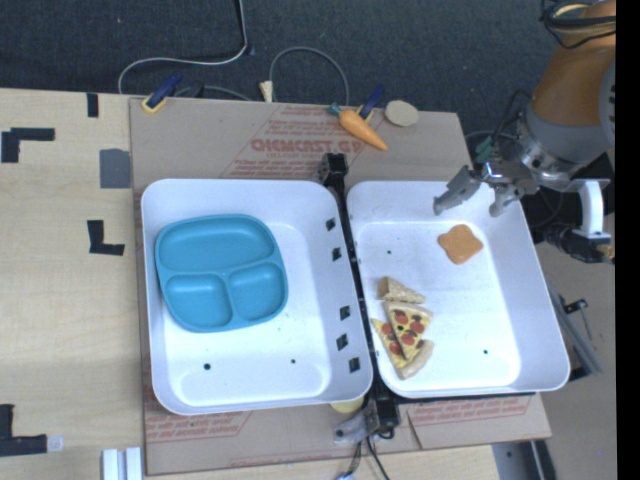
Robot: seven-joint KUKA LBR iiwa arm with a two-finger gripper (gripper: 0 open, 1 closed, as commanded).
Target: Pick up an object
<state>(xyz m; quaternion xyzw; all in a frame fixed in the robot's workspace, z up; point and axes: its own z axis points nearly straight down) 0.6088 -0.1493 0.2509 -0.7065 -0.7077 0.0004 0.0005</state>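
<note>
In the right bin (500, 298) lie a small tan-orange flat piece (460, 244) near the back and a stack of toy pizza slices (403, 327) toward the front left. My gripper (477, 198) hangs over the bin's back edge, just above and beyond the tan piece. Its two fingers (451, 193) are spread apart with nothing between them. The orange-banded arm comes in from the upper right.
The left bin (180, 388) holds a blue divided plate (221, 272). Behind the bins, on the cardboard, lie a toy carrot (361, 129) and a small beige disc (402, 114). Cables run along the back, and a black clip strip sits between the bins.
</note>
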